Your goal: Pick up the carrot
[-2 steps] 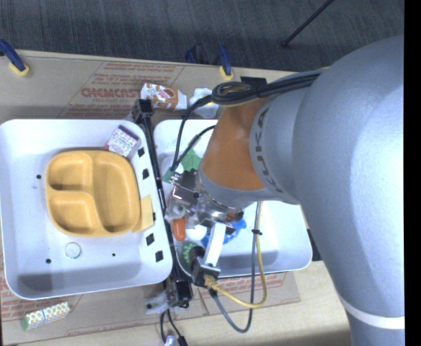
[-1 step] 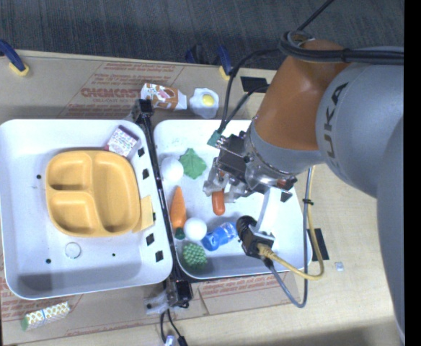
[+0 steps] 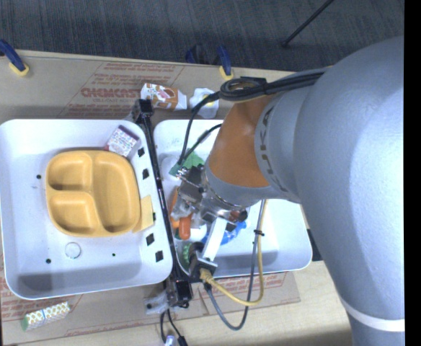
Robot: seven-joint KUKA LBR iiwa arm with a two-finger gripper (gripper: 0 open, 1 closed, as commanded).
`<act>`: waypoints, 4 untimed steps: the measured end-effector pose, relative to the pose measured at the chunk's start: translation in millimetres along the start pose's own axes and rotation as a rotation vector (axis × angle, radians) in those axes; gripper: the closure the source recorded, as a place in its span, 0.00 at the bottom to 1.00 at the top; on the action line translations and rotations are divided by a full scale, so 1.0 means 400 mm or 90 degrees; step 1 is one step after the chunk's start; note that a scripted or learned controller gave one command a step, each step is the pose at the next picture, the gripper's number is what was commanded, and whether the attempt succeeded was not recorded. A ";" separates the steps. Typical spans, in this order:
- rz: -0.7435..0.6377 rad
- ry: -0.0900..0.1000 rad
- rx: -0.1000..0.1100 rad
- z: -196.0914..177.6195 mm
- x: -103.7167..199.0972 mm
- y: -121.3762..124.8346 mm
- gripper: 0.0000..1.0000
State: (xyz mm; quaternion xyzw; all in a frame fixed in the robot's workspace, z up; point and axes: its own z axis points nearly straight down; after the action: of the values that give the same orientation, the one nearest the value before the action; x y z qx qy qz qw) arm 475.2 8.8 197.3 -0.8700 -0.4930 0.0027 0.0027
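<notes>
The carrot (image 3: 184, 228) shows as a small orange piece at the left side of the right bin (image 3: 295, 256), close to the wall shared with the left bin. My gripper (image 3: 200, 220) is low over that spot, right beside or on the carrot. The wrist and its cables cover most of it. From this angle I cannot tell whether the carrot is held. The grey arm with its orange band (image 3: 243, 146) covers most of the right bin.
The left bin (image 3: 16, 215) holds a yellow divided tray (image 3: 93, 191) and a small printed packet (image 3: 122, 140) at its back. A green item (image 3: 193, 161) and a blue item (image 3: 237, 229) lie near the gripper. A yellow cable (image 3: 232, 298) loops over the front rim.
</notes>
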 end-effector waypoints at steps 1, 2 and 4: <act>-0.108 0.000 -0.003 -0.169 -0.032 0.021 1.00; -0.095 0.000 0.000 0.017 0.132 -0.043 1.00; -0.048 0.001 -0.003 -0.260 -0.031 0.020 1.00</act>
State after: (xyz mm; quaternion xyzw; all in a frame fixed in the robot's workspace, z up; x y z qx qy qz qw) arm 476.6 -6.2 301.0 -0.8507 -0.5256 0.0007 0.0011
